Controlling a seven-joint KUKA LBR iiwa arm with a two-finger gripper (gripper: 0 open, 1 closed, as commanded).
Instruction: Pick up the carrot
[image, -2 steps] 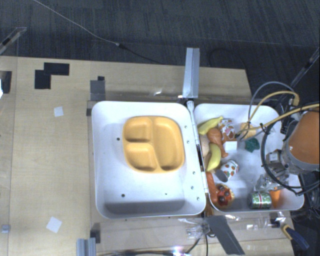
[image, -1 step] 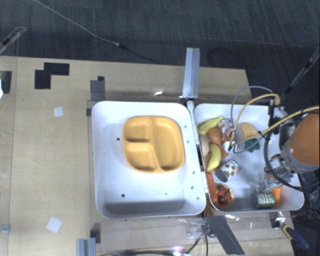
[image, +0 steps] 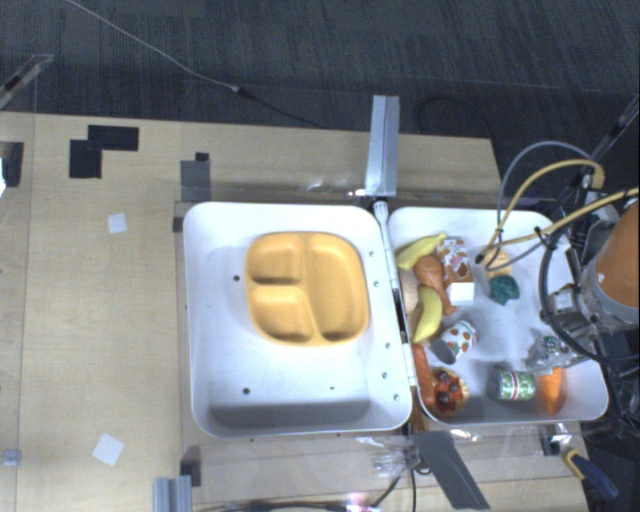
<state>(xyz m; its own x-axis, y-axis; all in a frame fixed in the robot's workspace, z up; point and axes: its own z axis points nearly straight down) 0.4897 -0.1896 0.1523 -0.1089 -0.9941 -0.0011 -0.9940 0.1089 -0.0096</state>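
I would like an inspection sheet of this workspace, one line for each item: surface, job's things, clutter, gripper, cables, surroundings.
Surface: wooden bench bearing a left bin and a right bin, side by side.
Job's things: carrot lies in the right bin's near right corner, beside a green can.
Clutter: yellow divided plate in the left bin; two bananas, a teal object and other small toy foods in the right bin.
Gripper: gripper hovers just above the carrot; finger state cannot be told.
Cables: yellow and black cables loop over the right bin; a thin wire crosses the floor.
Surroundings: dark carpet beyond the bench; black tape marks on the bench.
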